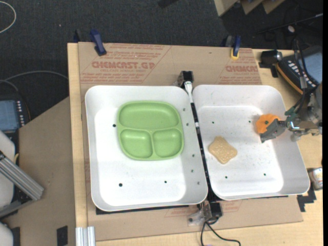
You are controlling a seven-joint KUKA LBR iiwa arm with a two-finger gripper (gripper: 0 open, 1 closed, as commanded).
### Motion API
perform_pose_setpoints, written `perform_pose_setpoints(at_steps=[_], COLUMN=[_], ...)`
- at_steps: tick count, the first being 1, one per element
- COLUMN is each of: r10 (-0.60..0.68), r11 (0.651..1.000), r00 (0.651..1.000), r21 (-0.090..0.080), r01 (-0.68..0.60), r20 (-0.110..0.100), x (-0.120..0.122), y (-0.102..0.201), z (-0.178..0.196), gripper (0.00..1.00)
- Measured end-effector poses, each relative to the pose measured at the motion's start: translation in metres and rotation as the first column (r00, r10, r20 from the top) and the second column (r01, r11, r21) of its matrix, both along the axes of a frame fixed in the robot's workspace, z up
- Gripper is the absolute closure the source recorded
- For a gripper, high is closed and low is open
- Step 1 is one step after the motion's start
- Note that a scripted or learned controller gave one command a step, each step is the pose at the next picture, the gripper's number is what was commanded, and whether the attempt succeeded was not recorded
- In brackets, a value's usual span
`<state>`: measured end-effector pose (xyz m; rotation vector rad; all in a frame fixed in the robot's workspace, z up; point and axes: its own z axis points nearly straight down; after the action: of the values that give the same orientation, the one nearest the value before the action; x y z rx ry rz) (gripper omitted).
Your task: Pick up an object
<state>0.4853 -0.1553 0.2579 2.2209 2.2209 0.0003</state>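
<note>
Camera view from above: two white bins sit side by side on the tabletop [154, 60]. My gripper [274, 128] reaches into the right bin [241, 183] from the right edge, where most of my arm is cut off. A small orange object [266, 121] lies at its tip; whether I hold it I cannot tell. A tan cracker-like piece [222, 150] lies nearby. A green divided plate [150, 130] sits in the left bin [143, 188].

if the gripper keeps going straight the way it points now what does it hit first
It reaches in from the right, pointing left across the right bin. An orange object sits right at the gripper tip, so that comes first, though whether they already touch is unclear. The tan cracker lies lower left, probably off that line.
</note>
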Motion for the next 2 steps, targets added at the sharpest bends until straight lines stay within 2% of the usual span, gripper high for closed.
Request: perform_pose_setpoints(at_steps=[1, 2], r10=[-0.005, 0.013], r11=[1.0, 1.0], r00=[1.0, 1.0], r21=[-0.007, 0.01], r01=[0.006, -0.013], r20=[0.009, -0.016], x=[-0.006, -0.006], y=[-0.073, 0.075], z=[0.08, -0.082], gripper=[0.0, 0.0])
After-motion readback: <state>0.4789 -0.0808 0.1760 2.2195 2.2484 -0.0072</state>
